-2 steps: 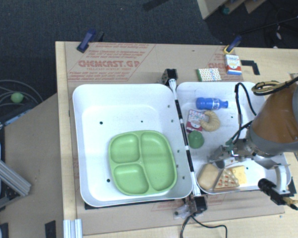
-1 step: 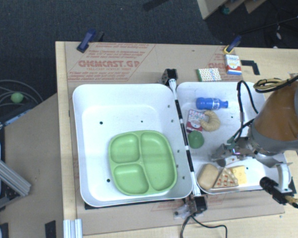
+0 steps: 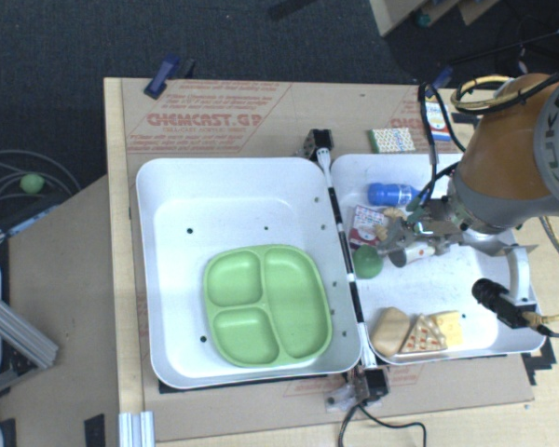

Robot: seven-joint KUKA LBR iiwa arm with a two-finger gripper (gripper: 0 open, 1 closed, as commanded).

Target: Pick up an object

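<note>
No object has yet been lifted, as far as can be judged. The arm's claw (image 3: 412, 234) is lowered into the right-hand shallow white bin (image 3: 447, 291), among a cluster near that bin's left wall: a small red-and-white printed packet (image 3: 366, 222), a round green ball (image 3: 366, 264) and a blue plastic bottle (image 3: 389, 194). Nothing can be seen between the fingers, and whether they are spread or closed cannot be told from this slanted view, since the dark fingertips merge with the clutter.

The packet, judged the likeliest target because it lies just beside the claw, rests flat with its long axis roughly up-and-down the view. The bottle lies on its side, long axis across the view, with which end is the cap unclear. A tan wedge-shaped toy (image 3: 415, 332) sits well apart at the near edge.

The grasp and the lift both remain to be done. The left bin (image 3: 168, 194) carries a green divided plastic plate (image 3: 265, 304).
</note>
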